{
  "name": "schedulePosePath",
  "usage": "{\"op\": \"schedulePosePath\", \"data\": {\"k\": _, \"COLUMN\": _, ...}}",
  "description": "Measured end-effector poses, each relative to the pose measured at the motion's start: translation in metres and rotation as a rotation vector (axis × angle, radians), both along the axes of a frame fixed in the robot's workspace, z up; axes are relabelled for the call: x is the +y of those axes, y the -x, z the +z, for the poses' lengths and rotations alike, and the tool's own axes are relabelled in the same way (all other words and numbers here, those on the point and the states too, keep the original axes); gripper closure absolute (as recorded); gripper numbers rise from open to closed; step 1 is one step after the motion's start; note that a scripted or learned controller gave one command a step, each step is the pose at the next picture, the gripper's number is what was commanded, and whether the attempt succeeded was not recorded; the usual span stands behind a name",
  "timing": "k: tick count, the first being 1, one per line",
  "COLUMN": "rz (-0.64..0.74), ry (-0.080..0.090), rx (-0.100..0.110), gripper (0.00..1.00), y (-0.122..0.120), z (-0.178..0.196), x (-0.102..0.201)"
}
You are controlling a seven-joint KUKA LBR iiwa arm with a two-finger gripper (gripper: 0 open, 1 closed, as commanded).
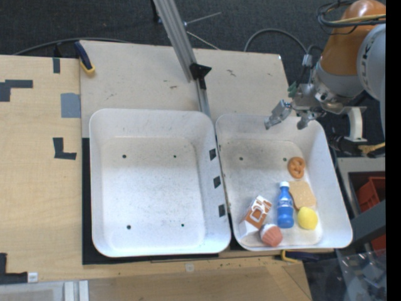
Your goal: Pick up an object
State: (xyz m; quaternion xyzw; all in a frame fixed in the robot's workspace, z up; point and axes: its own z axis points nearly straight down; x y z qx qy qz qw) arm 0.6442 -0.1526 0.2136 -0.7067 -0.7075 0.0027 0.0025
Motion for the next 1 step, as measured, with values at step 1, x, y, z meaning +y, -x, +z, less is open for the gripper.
{"op": "schedulePosePath", "data": {"k": 1, "rz": 0.001, "ry": 0.000, "rx": -0.002, "gripper": 0.00, "y": 0.0019, "z": -0.0445, "x": 0.0046}}
